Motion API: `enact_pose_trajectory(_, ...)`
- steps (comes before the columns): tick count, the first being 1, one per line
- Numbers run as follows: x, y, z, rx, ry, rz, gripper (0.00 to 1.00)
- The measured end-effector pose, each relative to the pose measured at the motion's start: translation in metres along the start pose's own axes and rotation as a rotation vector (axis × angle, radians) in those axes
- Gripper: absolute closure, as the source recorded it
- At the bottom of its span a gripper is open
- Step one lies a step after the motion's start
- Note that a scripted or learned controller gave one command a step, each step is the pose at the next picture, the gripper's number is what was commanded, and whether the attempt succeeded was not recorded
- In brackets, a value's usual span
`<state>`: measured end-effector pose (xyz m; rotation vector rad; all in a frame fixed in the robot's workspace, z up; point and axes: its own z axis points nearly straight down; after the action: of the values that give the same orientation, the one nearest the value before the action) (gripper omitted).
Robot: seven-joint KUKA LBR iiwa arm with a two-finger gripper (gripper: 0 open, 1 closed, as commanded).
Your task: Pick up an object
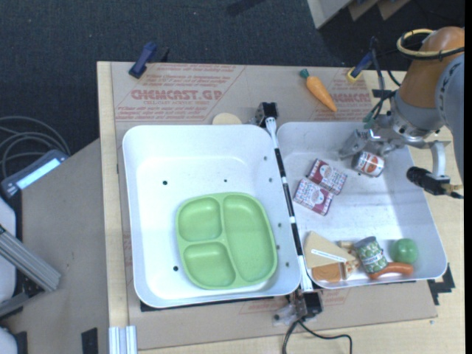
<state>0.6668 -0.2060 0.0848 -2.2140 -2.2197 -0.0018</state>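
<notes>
— That little can [369,164], the red and white one lying on its side in the right bin [420,198]: is that what it's after?

— Looks so. The gripper [366,144] sits right on top of it, at the far end of the bin. I'd guess the can is stiff and light, slick round the label, and ready to roll. Best taken across the round body, I'd say, not by the ends.

— Has it got hold?

— From this angle I can't tell. The wrist hides the fingers, so whether they're apart or closed on it, I won't say.

— What else is near?

— Just to the left of the gripper and a bit nearer us, two small red and white packets [318,186], flat ones, touching each other. Well toward us from it, along the near wall, a green-labelled can [371,255], a green ball [404,251] and a wedge of cardboard [324,260]. Beyond it, outside the bin, a toy carrot [320,91]. Far left, the other bin [147,198] with a green divided plate [225,240].
</notes>
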Motion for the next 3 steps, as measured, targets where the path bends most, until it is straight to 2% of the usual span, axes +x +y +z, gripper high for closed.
enact_pose_trajectory(1,-0.001,0.001,-0.011,-0.005,-0.005,-0.001,1.0)
enact_pose_trajectory(2,-0.001,0.001,-0.011,-0.004,-0.005,-0.001,0.0)
enact_pose_trajectory(3,0.012,-0.002,0.0,-0.002,-0.005,0.002,0.0)
